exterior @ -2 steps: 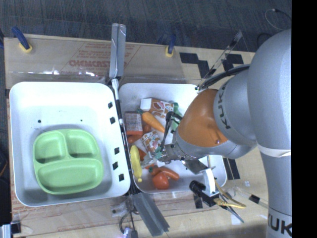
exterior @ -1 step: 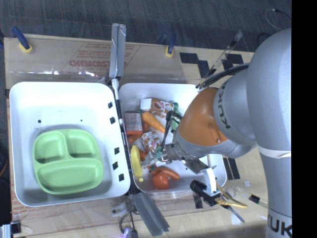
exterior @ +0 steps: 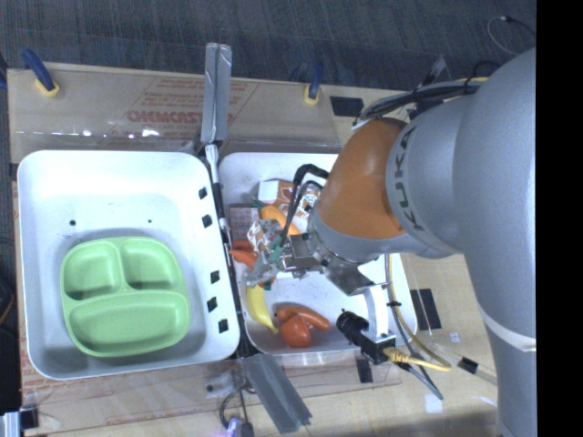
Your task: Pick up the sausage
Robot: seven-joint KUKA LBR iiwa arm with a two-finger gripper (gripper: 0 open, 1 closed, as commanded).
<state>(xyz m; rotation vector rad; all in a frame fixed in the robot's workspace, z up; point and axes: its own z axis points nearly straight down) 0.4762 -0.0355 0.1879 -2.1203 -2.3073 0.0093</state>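
Two shallow white bins sit side by side on the counter. The left bin carries a green divided plate toward its near left corner. The right bin is crowded and largely covered by the arm, whose orange band and grey body hang over the bin's middle and right side. The hand is down among the clutter near the bin's left wall; whether it is apart or together cannot be told, since the items around it blur into the metal. The sausage, a reddish curved piece, lies close to the bin's near edge, touching a red tomato just in front of it and next to a yellow banana on its left. An orange piece sits by the left wall, and more orange and brown items lie toward the far side, partly hidden under the arm. A black fitting with yellow cables hangs over the bin's near right corner, right of the sausage.
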